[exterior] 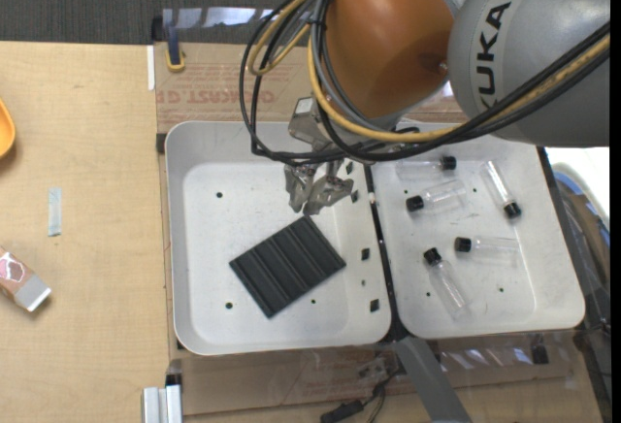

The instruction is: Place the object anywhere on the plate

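A dark ribbed rectangular plate (287, 266) lies tilted on the floor of the left bin (194, 246). My gripper (315, 190) hangs over the left bin's far right part, just beyond the plate's far corner, under the orange wrist band. Several clear vials with black caps lie in the right bin (553, 295), among them one (432, 198) close to the divider, one (502, 190) at the far right and one (444, 277) nearer the front. Cables and the wrist hide what sits directly under the gripper.
The arm's big grey and orange body covers the far edge of both bins. On the wooden bench to the left lie a small grey strip (54, 212), a pink and white block (21, 281) and an orange thing (5, 130) at the edge.
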Controlling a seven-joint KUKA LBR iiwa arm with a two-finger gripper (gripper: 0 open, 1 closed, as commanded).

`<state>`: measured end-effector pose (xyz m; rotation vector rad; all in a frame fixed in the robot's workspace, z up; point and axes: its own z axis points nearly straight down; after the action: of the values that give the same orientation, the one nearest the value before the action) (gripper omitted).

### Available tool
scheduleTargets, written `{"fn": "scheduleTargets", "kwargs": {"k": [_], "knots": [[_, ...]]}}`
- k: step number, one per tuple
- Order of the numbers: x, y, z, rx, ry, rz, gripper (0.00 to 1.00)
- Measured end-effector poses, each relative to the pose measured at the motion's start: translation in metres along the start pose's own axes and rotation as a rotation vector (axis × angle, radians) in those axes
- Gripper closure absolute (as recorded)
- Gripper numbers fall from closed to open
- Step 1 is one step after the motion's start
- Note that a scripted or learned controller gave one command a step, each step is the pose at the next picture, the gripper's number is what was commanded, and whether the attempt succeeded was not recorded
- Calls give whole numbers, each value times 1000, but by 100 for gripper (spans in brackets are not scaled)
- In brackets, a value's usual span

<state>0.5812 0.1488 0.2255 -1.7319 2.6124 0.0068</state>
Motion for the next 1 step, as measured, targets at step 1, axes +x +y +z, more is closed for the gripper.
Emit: {"fn": "scheduleTargets", "kwargs": {"k": [1], "knots": [[0,0,0,0,0,0,0]]}}
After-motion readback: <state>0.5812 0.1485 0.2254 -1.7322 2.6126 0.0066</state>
